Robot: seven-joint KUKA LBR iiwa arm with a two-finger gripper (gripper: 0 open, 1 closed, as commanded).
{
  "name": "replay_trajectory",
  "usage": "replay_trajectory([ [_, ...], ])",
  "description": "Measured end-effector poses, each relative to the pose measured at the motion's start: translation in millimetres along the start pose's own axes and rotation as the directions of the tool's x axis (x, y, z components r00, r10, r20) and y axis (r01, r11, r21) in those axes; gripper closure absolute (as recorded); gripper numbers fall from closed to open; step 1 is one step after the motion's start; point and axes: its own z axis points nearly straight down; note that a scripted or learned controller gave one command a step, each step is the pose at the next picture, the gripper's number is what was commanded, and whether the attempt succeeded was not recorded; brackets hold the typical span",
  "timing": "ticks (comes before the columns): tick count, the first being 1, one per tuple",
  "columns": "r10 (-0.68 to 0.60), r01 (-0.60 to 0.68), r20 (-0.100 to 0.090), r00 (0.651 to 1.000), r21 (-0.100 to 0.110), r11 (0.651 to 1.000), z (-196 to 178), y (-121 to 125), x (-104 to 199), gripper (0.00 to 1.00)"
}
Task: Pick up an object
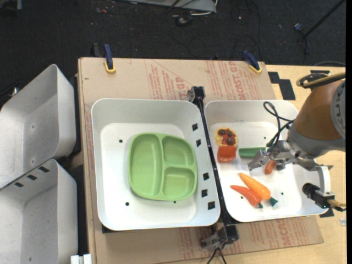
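Left bin (pixel 104 147): green divided plate (pixel 163 166). Right bin (pixel 242 210): toy carrots (pixel 254 187), my claw (pixel 268 162) apparently pinching small orange-red piece (pixel 269 167).

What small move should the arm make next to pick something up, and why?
Probably lift straight up a little to test the grasp. The gripper sits low in the right bin, with a small red-orange piece at its fingertips beside the green block; whether it is truly pinched is unclear.
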Motion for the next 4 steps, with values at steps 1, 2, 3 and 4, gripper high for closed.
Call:
replay_trajectory([
  [1, 0.0, 0.0, 0.002, 1.0, -0.006, 1.0, -13.5, 1.5, -0.3, 1.0],
  [2, -0.003, 0.003, 0.003, 1.0, -0.009, 1.0, -57.1, 6.9, -3.4, 1.0],
  [3, -0.003, 0.003, 0.003, 1.0, -0.009, 1.0, -117.6, 1.2, -0.3, 1.0],
  [4, -0.004, 0.004, 0.004, 1.0, -0.01, 1.0, -157.8, 2.1, -0.4, 1.0],
])
